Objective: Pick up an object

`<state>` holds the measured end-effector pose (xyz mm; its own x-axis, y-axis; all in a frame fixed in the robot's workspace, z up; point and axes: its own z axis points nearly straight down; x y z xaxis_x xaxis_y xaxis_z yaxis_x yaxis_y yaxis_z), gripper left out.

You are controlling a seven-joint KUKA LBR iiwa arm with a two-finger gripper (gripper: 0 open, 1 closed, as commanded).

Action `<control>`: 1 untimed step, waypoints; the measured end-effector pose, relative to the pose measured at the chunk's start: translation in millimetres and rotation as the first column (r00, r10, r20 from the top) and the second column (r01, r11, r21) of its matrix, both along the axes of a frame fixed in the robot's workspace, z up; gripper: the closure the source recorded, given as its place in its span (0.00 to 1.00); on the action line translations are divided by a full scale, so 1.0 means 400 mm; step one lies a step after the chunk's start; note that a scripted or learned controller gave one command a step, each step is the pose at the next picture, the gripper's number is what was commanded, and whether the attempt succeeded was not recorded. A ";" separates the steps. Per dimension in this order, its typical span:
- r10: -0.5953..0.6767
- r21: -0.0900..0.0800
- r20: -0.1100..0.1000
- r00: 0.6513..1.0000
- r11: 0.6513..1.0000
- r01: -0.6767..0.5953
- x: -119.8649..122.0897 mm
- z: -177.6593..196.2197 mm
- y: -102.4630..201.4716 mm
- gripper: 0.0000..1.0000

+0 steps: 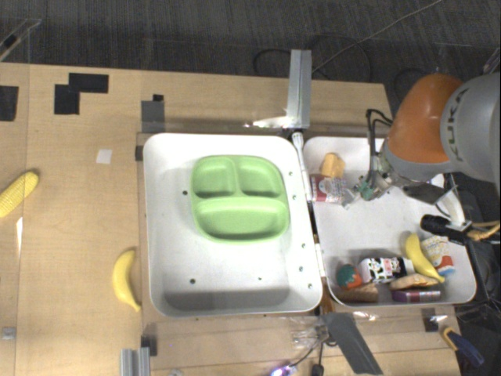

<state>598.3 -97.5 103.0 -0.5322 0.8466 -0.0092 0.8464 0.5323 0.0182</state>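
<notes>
My gripper [366,188] hangs low over the upper left part of the right bin [368,237], below the arm's orange band [419,128]. Just to its left lies a small clear packet with a pink label [329,190], close to the fingertips; whether they touch it I cannot tell. A pale orange item [333,164] sits a little farther back. Along the bin's front edge lie a banana [419,257], a black-and-white cow-patterned toy [382,269], a red and green item [346,274], a brown piece [360,292] and a purple marker [416,294].
The left bin [168,233] holds a green divided plate [239,196]. On the wooden bench to the left lie a second banana [125,279] and a yellow corn cob [17,193]. A metal post [300,88] stands behind the bins' shared wall.
</notes>
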 end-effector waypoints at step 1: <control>-0.316 0.000 -0.014 0.949 0.949 0.316 0.049 0.183 0.020 1.00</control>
